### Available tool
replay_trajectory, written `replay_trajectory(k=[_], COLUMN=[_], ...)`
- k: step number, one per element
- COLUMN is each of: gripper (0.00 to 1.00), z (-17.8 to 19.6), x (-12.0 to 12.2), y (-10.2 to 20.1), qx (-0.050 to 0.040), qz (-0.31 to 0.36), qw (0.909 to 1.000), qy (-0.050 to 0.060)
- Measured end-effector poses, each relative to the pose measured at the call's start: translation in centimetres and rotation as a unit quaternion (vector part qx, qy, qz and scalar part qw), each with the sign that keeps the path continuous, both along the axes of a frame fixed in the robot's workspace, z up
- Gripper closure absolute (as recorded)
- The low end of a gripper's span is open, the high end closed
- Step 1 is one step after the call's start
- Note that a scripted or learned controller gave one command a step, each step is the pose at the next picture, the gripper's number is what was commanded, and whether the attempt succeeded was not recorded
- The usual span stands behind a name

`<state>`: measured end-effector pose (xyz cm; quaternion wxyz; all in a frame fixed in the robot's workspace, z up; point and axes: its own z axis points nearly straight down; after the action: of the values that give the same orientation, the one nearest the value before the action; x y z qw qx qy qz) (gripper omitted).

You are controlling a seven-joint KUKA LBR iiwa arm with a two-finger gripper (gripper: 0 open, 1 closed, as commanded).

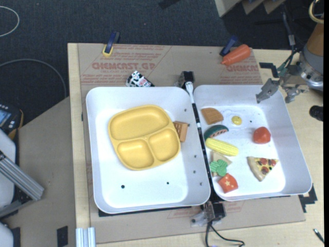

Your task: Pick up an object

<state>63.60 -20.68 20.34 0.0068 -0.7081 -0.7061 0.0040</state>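
Hovering claw above right bin's far corner, toy food inside

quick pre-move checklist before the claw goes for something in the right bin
1. Claw free of any object: ok, nothing between its fingers.
2. Claw over the right bin: ok, at its far right corner.
3. Targets within the bin: ok, tomato, pizza slice and corn lie inside.
4. Target stands apart: ok for the tomato; not ok for the corn, crowded by neighbours.
5. Finger opening wide enough: cannot tell.
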Motion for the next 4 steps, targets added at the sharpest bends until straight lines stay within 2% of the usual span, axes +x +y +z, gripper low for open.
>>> replay_trajectory(k=[1, 3, 4], gripper=[0.00, 0.00, 0.00], z=[0.9, -11.3, -11.8], x=[0.3, 1.4, 1.5], y=[0.0, -0.4, -0.3], qx=[-0.0018, -0.0010, -0.0008], qz=[0.002, 0.003, 0.003], qw=[1.0000, 1.0000, 1.0000], qy=[-0.008, -0.004, -0.007])
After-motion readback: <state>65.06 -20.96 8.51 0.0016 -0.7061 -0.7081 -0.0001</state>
